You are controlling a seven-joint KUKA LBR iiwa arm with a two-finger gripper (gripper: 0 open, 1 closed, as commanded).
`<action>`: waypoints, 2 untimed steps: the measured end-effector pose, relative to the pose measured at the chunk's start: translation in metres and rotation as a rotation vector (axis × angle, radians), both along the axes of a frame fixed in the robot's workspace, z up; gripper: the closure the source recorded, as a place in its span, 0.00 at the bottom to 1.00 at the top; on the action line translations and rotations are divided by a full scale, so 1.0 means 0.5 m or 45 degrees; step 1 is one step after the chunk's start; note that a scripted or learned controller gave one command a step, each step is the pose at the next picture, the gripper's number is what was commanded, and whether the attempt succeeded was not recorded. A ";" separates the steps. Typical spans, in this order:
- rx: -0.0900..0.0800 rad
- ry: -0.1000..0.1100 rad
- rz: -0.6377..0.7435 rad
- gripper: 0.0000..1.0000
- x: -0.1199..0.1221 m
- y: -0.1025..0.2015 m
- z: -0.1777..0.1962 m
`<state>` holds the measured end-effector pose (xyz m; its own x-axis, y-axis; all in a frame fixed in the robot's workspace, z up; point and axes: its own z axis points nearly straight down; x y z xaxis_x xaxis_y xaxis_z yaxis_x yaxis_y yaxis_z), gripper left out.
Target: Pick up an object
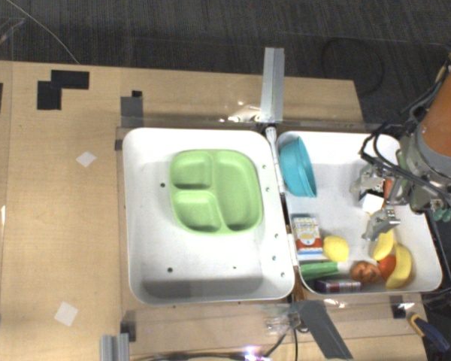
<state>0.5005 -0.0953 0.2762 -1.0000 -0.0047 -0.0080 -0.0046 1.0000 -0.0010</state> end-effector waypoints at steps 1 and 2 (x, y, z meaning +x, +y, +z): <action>0.002 0.013 0.001 0.00 0.032 -0.088 -0.267; -0.002 -0.010 -0.003 0.00 0.113 -0.144 -0.372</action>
